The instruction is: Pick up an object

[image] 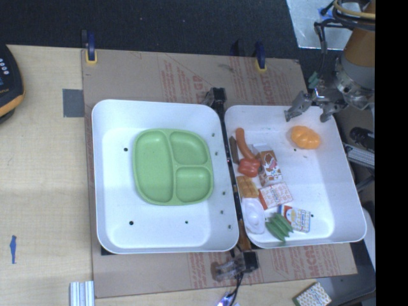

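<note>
The gripper (312,108) hangs open and empty at the right bin's (331,190) far edge, near the orange object (305,137).

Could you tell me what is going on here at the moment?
The arm's gripper hangs open over the far edge of the right bin, holding nothing. An orange toy lies just below it, apart from the pile of play food and cartons along the bin's left side. A green plate sits in the left bin.

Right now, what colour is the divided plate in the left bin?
Light green; the plate shows best in the overhead camera view.
</note>
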Robot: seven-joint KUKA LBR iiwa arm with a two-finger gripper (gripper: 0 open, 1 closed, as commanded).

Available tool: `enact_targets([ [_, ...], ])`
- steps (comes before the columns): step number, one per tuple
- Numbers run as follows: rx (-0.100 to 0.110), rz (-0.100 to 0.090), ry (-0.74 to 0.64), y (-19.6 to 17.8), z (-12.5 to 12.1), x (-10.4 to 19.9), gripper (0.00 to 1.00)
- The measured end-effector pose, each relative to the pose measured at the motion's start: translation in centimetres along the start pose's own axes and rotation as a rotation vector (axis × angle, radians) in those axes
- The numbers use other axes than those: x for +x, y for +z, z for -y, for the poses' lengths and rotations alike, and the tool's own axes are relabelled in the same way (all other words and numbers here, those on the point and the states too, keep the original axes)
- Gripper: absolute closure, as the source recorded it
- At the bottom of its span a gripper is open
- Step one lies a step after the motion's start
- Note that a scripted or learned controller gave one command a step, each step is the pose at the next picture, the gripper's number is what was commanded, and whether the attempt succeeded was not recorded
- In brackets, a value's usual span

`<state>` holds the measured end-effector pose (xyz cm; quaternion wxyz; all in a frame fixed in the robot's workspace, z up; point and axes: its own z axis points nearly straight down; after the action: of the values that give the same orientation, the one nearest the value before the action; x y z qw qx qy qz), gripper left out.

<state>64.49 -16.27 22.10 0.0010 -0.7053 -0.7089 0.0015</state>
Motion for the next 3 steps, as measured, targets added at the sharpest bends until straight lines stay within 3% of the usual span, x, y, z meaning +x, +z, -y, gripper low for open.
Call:
enact_targets([
  [1,0.006,0.001,0.002,10.9,0.1,-4.8,0.00],
  [2,-0.011,0.004,-0.003,8.6,-0.4,-4.8,1.00],
  [3,-0.008,0.004,-0.004,8.8,-0.4,-4.8,0.00],
])
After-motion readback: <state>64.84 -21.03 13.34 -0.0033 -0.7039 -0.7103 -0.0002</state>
